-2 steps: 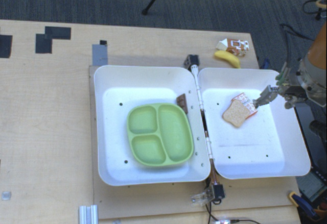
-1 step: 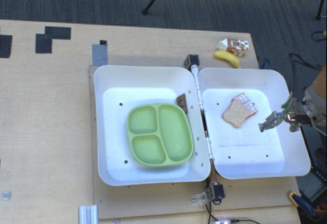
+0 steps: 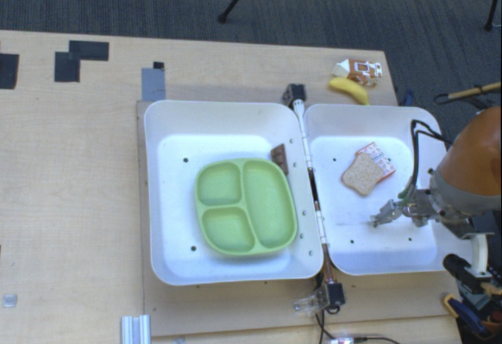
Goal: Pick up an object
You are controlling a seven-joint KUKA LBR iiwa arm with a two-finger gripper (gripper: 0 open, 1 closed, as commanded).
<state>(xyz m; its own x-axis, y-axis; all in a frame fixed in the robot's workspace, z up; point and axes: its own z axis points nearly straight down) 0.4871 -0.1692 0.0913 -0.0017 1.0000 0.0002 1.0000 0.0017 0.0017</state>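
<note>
Arm: the grey arm with the orange band (image 3: 480,153) comes in from the right side and reaches over the right bin.
Hand: the hand (image 3: 384,215) is low over the floor of the right bin, in its right half, and points to the left. Its two fingers look a little spread and nothing is between them.
Right bin: the right bin (image 3: 345,252) is white and shallow. It holds a slice of toast (image 3: 361,175) and a small red and white packet (image 3: 377,158).
Toast and packet: the toast lies flat in the upper middle of the right bin. The packet is just behind it and touches it or lies partly under it. Both are up and left of the hand, near but apart from the fingers.
Left bin: the left bin (image 3: 169,178) holds a green divided plate (image 3: 245,207) with three compartments. A small brown thing (image 3: 278,154) lies just beside the plate's upper right corner.
Bench: the wooden bench (image 3: 70,193) carries both bins. Behind the right bin lie a banana (image 3: 348,88) and a small carton (image 3: 360,68).
</note>
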